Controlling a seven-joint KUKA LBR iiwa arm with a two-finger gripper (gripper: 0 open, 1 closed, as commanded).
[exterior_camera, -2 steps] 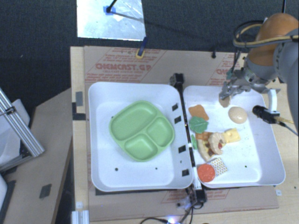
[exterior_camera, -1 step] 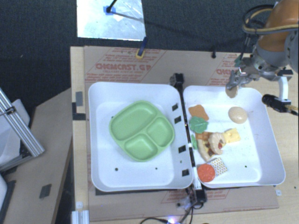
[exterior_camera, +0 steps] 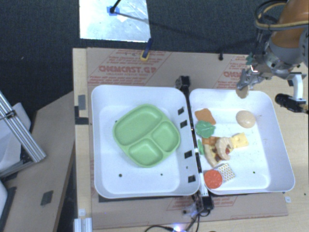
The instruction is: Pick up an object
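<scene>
grey gripper (exterior_camera: 243,89) hovers above right bin's (exterior_camera: 270,144) far edge.

The grey arm (exterior_camera: 282,37) comes in from the upper right, its orange band (exterior_camera: 294,8) showing just above the wrist. The wrist bends downward and to the left, black cables looped beside it. The gripper (exterior_camera: 242,90) hangs at the arm's lower left end, pointing down, its tip small and blurred.
</scene>
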